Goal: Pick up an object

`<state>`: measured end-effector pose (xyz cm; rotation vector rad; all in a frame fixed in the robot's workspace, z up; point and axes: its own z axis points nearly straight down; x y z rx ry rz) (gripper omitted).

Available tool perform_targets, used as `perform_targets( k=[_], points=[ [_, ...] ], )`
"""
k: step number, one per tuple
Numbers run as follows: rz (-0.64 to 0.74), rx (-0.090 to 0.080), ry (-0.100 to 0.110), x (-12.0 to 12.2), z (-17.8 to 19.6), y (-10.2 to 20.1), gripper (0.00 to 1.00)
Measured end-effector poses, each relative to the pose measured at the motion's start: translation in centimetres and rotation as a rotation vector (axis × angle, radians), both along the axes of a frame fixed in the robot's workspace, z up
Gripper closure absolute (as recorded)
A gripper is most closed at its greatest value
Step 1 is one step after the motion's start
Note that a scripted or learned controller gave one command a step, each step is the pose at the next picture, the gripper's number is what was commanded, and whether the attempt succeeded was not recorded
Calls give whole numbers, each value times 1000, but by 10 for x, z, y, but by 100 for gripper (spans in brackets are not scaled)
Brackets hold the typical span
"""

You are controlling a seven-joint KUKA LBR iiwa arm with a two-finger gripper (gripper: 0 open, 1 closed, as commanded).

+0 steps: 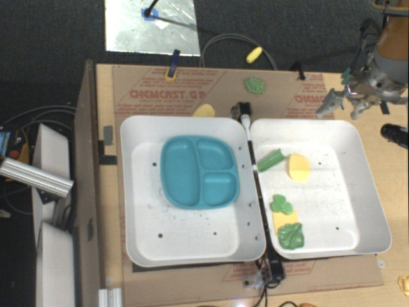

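Arm: the grey arm (390, 50) is reaching in from the right, its orange band sitting above the wrist, and it is hanging over the bench beyond the far right corner of the right bin.
Tool: the tool (345, 105) is hovering above the bench (160, 88), its two fingers standing apart with nothing between them.
Right bin: the right bin (367, 190) is holding a green stick-shaped piece (271, 160) near its left wall, a yellow rounded piece (298, 167) just beside it, a small green leafy piece (280, 204), a yellow flat piece (283, 218) touching that, and a larger green leafy piece (291, 235) lying on the yellow one's near end.
Left bin: the left bin (144, 235) is carrying a blue divided plate (199, 171) near its middle.
Bench behind the bins: a green round piece (255, 85) and a pale yellow piece (204, 111) are lying on the brown board.
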<state>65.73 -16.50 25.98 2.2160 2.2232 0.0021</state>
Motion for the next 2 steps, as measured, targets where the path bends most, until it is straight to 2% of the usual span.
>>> perform_targets(
  k=[1,2],
  points=[
    [2,6,14,-59,-114,53,0],
    [-4,0,5,-58,-155,20,0]
  ],
)
